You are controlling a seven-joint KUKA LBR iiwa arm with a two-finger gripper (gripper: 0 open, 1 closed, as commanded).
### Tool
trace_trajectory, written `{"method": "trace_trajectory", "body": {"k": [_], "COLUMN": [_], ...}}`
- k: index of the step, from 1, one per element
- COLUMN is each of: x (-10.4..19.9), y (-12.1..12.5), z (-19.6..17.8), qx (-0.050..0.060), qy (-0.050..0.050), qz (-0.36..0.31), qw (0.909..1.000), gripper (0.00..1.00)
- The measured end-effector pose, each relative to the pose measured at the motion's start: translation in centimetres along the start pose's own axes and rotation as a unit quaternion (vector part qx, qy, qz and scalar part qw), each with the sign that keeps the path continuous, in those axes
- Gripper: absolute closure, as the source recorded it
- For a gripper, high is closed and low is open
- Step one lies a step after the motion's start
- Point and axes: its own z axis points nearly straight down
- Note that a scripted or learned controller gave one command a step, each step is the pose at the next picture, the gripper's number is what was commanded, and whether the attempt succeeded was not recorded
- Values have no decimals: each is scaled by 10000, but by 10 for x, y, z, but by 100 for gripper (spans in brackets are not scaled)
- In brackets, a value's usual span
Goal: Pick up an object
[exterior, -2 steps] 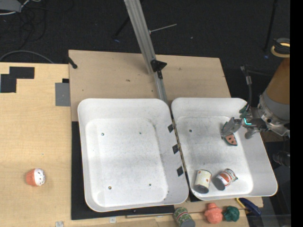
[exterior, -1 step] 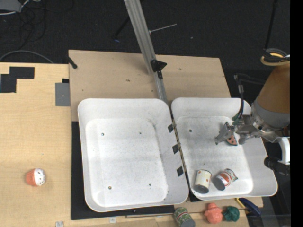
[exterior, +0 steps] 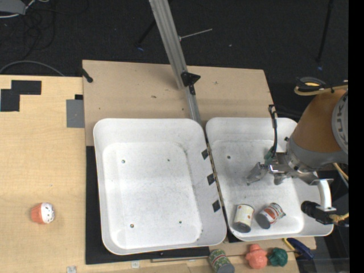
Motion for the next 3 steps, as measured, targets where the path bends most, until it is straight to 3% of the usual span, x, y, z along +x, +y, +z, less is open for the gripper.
{"method": "trace_trajectory", "body": {"k": [1, 2, 3], "x": [0, -1, 3], "y": [1, 1, -9], "z": [32, 21, -29], "qx": [-41, -42, -54], "qy": [-15, -10, -14], "qz": [6, 27, 14], "qw": [10000, 10000, 10000], "gripper": [0, 100, 100]}}
